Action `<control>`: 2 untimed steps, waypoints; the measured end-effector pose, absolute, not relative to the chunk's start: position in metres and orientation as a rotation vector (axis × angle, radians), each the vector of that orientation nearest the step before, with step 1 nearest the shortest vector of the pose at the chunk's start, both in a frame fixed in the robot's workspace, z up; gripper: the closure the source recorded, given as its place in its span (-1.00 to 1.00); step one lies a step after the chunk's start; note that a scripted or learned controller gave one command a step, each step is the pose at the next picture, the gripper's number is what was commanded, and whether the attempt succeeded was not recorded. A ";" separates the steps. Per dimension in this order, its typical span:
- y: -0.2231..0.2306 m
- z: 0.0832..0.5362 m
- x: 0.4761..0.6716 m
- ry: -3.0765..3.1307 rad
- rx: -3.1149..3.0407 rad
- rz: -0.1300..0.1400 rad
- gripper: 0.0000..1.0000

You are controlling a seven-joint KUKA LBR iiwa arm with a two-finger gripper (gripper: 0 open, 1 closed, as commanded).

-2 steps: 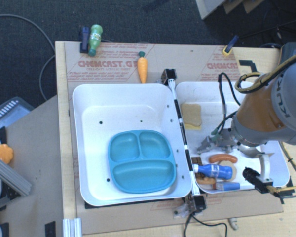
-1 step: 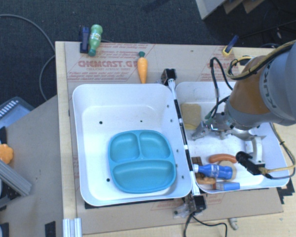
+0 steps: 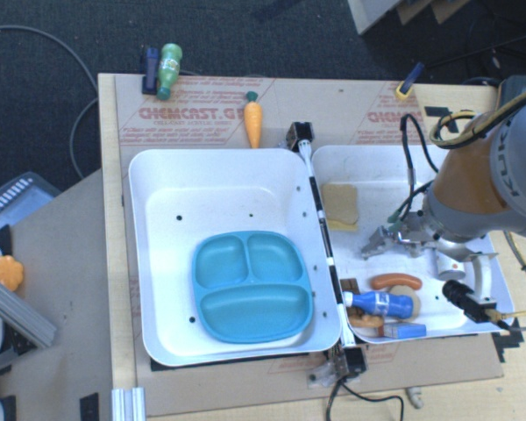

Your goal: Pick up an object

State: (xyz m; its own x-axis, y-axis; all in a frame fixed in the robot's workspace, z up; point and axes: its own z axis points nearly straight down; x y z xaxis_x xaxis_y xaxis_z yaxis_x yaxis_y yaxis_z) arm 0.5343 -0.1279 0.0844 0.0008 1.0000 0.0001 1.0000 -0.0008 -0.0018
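Objects for picking lie in the right bin (image 3: 368, 160): one tan square slab (image 3: 340, 205) near its left wall; one red-orange sausage (image 3: 396, 281) further forward; one blue bottle-like piece with a white band (image 3: 384, 304) just in front of the sausage; one flat blue piece (image 3: 407, 331) at the front rim; a brown thing (image 3: 365, 320) sits partly under the bottle and is hard to name.

The arm (image 3: 486, 182) comes in from the right, cut off by the picture's edge, and covers the right part of that bin; the claw (image 3: 381, 240) hangs low over the bin floor between the slab and the sausage; it is small and dark against the white, so how wide it stands I cannot tell; nothing is seen held in it.

The left bin (image 3: 158, 182) carries one light-blue divided tray (image 3: 251, 285) with three compartments.

On the surface (image 3: 202, 112) behind the bins lie one orange toy carrot (image 3: 253, 122) and one green bottle (image 3: 169, 68) beside a dark blue block (image 3: 150, 68); a small blue-and-yellow item (image 3: 409, 82) at the far right corner is too small to identify.
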 end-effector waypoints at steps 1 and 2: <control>-0.097 0.085 0.579 -2.223 -2.221 -0.001 -1.00; -0.108 0.085 0.609 -2.223 -2.221 0.000 -1.00</control>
